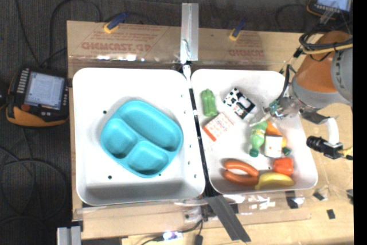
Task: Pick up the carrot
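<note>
The carrot (273, 129) appears as a small orange piece in the right bin (258, 78), near its right wall. It lies between a green bottle (258, 137) and a white block (274, 146) and is partly covered by them. My gripper (279, 108) hangs just above and slightly behind the carrot, over the bin's right side. The grey arm with its orange band (318, 74) reaches in from the right. Nothing shows plainly between the fingers.
The right bin also holds a green vegetable (208, 102), a black-and-white toy (238, 101), a red-and-white packet (219, 125), a hot dog (241, 170), a banana (275, 179) and an orange-red fruit (284, 166). In the left bin (86, 169) lies a blue divided plate (142, 137).
</note>
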`<state>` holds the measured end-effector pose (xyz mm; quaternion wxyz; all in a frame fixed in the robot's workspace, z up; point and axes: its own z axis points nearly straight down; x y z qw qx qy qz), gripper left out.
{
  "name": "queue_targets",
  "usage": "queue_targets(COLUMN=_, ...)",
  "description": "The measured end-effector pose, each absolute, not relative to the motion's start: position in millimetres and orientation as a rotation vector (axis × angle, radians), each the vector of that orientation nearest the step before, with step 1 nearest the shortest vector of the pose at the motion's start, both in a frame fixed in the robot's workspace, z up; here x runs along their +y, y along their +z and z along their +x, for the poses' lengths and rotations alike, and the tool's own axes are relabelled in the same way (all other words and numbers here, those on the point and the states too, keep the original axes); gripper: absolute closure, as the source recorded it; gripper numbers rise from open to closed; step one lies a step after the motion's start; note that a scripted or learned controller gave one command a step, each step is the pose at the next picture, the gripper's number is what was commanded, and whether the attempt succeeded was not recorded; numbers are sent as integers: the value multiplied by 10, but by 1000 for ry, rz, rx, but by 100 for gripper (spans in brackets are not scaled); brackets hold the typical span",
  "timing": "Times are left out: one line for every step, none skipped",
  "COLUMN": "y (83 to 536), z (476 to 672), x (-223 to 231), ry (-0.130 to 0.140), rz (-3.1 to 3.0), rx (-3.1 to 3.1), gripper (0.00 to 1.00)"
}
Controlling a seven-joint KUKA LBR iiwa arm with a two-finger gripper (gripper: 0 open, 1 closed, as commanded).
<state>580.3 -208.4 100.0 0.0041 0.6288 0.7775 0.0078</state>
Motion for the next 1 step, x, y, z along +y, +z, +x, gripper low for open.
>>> queue_targets(y=1909, z=5928, x=-1940, ry=-2, rz=2192, rx=2250, gripper=100)
